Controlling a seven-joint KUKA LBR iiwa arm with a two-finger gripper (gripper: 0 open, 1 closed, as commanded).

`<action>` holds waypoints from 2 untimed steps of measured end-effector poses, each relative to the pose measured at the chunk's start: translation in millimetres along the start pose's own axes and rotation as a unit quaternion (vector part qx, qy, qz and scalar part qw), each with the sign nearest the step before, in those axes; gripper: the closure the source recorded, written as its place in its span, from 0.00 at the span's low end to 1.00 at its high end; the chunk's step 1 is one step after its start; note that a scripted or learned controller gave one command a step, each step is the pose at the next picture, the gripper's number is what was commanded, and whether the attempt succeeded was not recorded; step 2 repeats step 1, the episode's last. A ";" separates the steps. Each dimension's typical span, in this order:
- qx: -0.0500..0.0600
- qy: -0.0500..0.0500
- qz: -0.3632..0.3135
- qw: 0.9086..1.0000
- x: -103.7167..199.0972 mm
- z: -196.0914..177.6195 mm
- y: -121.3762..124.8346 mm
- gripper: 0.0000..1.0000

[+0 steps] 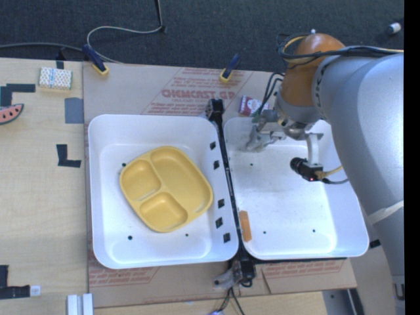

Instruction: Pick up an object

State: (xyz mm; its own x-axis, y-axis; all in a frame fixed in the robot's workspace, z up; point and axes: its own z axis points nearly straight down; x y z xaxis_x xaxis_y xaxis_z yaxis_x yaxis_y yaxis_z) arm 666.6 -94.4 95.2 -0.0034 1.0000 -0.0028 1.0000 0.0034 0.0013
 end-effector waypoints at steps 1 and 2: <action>0.000 0.000 -0.001 1.000 0.6 -9.5 0.1 1.00; 0.000 0.000 -0.001 1.000 0.6 -9.5 0.1 1.00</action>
